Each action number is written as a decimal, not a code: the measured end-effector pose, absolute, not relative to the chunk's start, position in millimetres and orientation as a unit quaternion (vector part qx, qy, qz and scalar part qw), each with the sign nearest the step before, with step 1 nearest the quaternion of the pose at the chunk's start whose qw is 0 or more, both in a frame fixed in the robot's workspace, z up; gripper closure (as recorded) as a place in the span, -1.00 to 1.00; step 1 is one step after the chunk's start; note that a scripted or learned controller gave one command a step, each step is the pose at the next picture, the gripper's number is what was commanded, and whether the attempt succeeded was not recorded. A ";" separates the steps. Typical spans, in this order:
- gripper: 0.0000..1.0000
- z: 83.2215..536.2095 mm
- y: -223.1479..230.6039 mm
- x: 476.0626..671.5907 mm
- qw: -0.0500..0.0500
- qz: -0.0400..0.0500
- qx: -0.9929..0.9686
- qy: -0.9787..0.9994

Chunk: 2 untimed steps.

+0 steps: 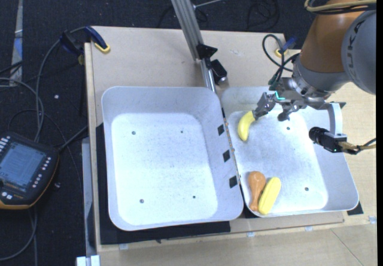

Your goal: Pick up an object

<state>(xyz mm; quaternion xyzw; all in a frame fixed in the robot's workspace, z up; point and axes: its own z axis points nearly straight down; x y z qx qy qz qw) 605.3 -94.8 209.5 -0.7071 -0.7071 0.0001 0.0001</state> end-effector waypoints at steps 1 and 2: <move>-1.00 209.5 -94.7 605.3 0.000 0.000 -0.707 -0.707; -1.00 161.8 -96.9 612.9 0.002 0.001 -0.707 -0.707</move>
